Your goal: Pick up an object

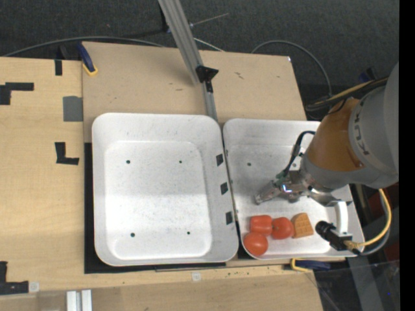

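Red pieces [261,223], three in all, lie with a tan block [302,225] in a tight cluster at the near edge of the right bin [259,141]. Two red pieces and the tan block form a touching row. The third red piece lies just in front of the leftmost one, by the bin's near wall. Any of these can serve as the object.

**Step in hand (my judgement): approach to the grasp.** The claw [264,195] hangs over bare bin floor just behind the row. It is near the leftmost red piece but apart from it. I see no object in its grip, and I cannot tell from this view whether the claw is apart or together.

**Procedure I would follow:**
1. Select the leftmost piece of the row, because its outer side is free.
2. Confirm the claw is spread wider than that piece.
3. Centre the claw over the piece before descending.
4. Close from far side to near side, so the neighbours are not pinched.
5. Lift straight up.

**Risk:** the pieces touch, so an off-centre descent would likely shove the cluster against the wall.

**Arm pose:** the arm [347,141] enters from the right over the right bin's far corner. The wrist is bent, so the claw points leftward and slightly toward the near edge, tilted rather than plumb.
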